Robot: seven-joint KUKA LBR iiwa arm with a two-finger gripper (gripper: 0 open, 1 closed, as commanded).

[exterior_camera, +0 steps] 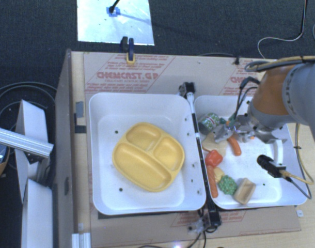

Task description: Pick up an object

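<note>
Tool (231,133) hangs low over the toy food in the right bin (281,198) to grab one; we cannot tell how wide it is.

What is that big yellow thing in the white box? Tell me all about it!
It is a yellow tray that looks like smooth plastic, with rounded corners. Raised ridges split it into three compartments: one long one along its lower left side and two smaller ones toward the upper right. It lies flat, turned at a slant, near the middle of the left bin. Nothing sits in it, and only the bin floor touches it.
</note>
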